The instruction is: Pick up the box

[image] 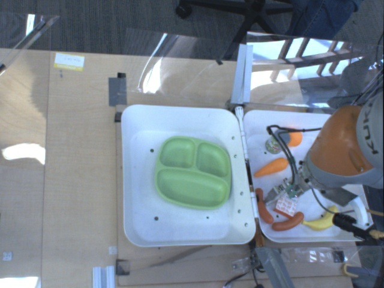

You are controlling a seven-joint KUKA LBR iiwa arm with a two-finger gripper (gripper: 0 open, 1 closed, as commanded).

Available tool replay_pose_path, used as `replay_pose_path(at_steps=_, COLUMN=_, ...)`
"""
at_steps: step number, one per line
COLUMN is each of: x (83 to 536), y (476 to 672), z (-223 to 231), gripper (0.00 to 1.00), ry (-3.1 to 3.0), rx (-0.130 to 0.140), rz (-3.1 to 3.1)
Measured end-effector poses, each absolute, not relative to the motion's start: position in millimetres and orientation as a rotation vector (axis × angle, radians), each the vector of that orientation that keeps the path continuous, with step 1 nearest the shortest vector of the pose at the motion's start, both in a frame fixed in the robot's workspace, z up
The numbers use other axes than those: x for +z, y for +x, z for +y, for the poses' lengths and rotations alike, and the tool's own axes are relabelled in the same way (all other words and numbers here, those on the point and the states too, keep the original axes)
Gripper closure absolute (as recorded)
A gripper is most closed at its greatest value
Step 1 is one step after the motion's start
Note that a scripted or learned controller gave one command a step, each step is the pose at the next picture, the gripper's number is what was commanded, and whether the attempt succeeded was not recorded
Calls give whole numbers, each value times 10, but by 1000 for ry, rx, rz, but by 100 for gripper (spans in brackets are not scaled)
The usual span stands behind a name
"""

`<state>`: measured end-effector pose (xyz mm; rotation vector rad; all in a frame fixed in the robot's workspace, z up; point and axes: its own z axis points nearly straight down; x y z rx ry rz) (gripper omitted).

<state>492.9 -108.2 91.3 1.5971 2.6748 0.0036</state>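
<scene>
Arm (351, 143): grey with a broad orange band, reaching in from the right and hanging over the right bin.
Left bin (138, 161): white and shallow, well to the left of the gripper, holding a green divided plate (193, 171).
Right bin (258, 125): white and shallow, directly under the gripper, crowded with small things.
Gripper (290, 189): low over the right bin, wires trailing above it; whether it is clenched or released cannot be told.
Carrot (271, 167): orange, just left of the gripper.
Banana (319, 222): yellow, below and right of the gripper.
Sausages (287, 222): two reddish ones, below and below-left of the gripper, flanking the box.
Box (285, 206): small, white with red print, lying flat just below the gripper, tilted, close beside the sausages.
Handling, as a judgement: likely light cardboard, stiff but crushable, and smooth enough to slide. Grip across its two narrow sides, gently, keeping clear of the sausages.
</scene>
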Motion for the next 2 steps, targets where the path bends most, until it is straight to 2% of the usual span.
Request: replay_pose_path(at_steps=2, x=912, y=4933, z=-1096, gripper=0, ry=1499, rx=7, rz=2732)
